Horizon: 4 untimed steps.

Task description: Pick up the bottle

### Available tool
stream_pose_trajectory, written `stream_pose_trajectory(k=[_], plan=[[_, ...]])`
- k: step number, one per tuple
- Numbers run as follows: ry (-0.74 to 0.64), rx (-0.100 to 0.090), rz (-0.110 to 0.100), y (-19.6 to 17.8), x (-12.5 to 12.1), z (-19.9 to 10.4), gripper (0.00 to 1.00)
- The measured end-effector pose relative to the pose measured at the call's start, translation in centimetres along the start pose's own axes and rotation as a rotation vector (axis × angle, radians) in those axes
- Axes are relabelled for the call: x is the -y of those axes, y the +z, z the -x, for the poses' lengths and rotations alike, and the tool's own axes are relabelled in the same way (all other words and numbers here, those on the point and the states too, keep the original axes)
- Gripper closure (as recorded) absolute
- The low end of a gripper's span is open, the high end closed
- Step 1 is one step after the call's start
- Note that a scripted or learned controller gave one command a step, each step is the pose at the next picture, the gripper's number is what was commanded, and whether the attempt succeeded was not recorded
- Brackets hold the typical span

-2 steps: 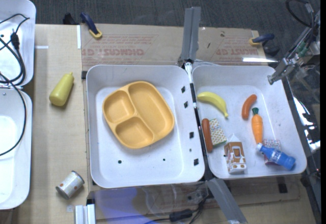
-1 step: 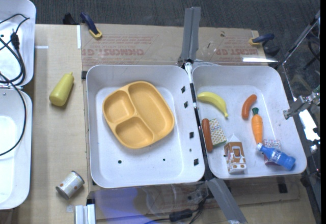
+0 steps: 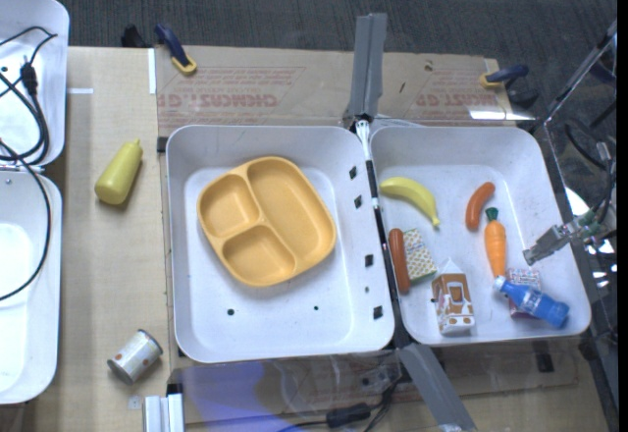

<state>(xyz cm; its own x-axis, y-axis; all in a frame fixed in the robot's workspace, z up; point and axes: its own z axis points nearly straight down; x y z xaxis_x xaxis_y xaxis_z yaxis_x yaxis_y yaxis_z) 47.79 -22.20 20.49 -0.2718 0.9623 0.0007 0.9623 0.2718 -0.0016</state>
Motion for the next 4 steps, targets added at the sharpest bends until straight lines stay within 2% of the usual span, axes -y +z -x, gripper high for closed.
stream_pose_trajectory(k=[1,2,3,4], plan=[[0.000,-0.006,-0.002,9.6,0.0,-0.3,0.00],[0.002,-0.002,0.002,9.1,-3.5,0.7,0.00],[-0.109,-0.005,0.002,11.4,-0.2,-0.4,0.00],[-0.109,-0.005,0.002,11.4,-0.2,-0.4,0.00]])
